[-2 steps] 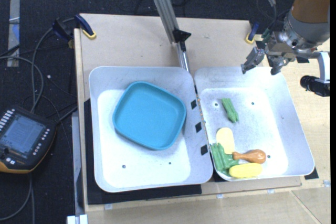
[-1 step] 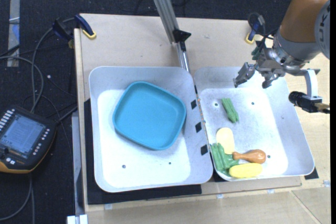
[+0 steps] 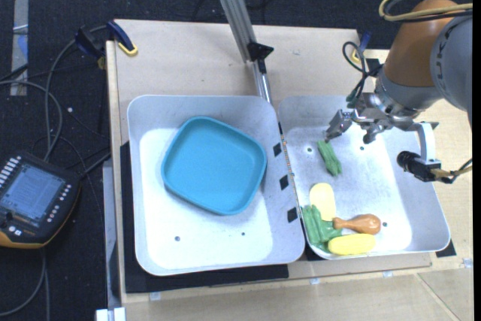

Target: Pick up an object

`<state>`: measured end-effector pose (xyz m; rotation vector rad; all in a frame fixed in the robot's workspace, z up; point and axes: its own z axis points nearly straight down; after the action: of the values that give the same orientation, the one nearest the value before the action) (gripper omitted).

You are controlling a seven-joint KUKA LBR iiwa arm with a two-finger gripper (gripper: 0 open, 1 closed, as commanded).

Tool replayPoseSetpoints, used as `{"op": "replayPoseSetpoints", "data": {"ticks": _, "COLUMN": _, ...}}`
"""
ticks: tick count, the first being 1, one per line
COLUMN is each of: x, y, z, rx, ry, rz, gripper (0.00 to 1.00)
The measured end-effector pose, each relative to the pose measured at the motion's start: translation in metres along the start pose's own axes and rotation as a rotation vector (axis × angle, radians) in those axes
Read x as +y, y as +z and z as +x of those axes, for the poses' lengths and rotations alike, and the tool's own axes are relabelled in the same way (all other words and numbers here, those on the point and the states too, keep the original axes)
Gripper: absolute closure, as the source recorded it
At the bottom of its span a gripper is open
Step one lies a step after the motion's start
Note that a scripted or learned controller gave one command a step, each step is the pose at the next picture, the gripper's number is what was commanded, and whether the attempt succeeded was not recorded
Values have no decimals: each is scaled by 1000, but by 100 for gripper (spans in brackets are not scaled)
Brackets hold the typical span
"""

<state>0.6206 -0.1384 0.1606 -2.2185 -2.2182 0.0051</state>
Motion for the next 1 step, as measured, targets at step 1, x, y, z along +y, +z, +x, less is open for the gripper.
{"op": "replayPoseSetpoints", "data": {"ticks": 1, "x": -2, "y": 43, "z": 3, "rx": 0, "ry": 0, "rz": -1, "gripper": 0}}
